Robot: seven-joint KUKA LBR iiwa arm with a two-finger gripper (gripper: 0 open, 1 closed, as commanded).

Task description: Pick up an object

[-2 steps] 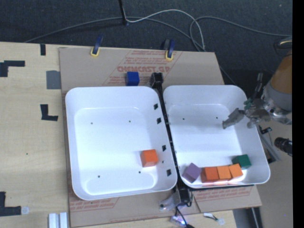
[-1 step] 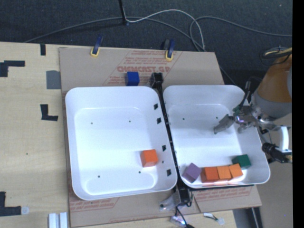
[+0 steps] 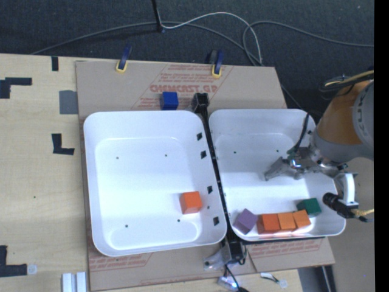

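The gripper (image 3: 275, 171) is seen low inside the right bin (image 3: 261, 117), toward that bin's right wall, with the grey arm and its orange band (image 3: 340, 123) entering over the right rim. Its two fingers are spread apart in a narrow V, pointing toward the middle of the bin floor; nothing is seen between them, and whether the tips touch the floor cannot be told.

Along the near edge of the right bin a row of objects is found: a purple block (image 3: 245, 221) at the near left corner, then, just beside it, three orange blocks (image 3: 284, 222) packed side by side and touching, and a green block (image 3: 310, 207) just behind the right end of that row. All of these lie well apart from the fingers, nearer the front rim. The far half of the right bin's floor is left as open room around the fingers.

In the left bin (image 3: 97, 139) a single orange cube (image 3: 191, 202) is seen near the near right corner, close to the divider between the two bins but not touching it. A blue block (image 3: 169, 100) rests outside the bins, on the cardboard (image 3: 255, 84) just beyond the far rim of the left bin.
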